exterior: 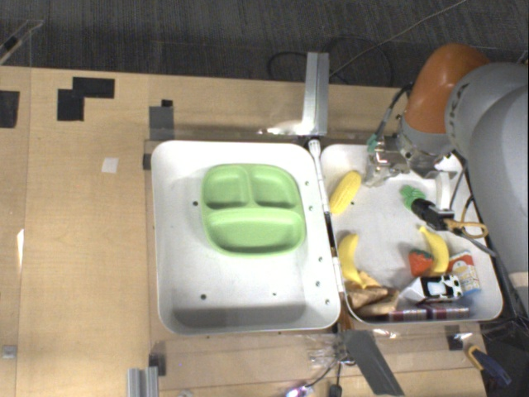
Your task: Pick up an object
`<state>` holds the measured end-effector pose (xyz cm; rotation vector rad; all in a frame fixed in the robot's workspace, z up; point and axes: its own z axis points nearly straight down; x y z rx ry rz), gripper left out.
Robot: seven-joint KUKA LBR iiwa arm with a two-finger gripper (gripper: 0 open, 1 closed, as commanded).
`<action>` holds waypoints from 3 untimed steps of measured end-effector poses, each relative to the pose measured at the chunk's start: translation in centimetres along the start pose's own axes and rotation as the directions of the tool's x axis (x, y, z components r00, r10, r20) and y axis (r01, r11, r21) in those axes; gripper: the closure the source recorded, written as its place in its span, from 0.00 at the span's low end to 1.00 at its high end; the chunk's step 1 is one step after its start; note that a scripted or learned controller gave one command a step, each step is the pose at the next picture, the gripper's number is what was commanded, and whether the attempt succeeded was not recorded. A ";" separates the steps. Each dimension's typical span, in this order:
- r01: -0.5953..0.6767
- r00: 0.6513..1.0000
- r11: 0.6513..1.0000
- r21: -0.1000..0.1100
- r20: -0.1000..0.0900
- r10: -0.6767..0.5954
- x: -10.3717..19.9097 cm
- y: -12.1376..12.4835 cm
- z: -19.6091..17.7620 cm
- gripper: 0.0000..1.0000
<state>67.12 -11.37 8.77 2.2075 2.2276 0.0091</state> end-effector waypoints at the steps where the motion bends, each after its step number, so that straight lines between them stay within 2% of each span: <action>1: 0.000 1.000 1.000 0.000 0.000 0.000 0.0 0.0 0.0 0.00; 2: 0.005 1.000 1.000 -0.009 0.000 -0.005 0.2 0.3 -1.4 1.00; 3: 0.316 0.949 0.949 -0.001 0.001 -0.316 0.9 0.0 0.0 1.00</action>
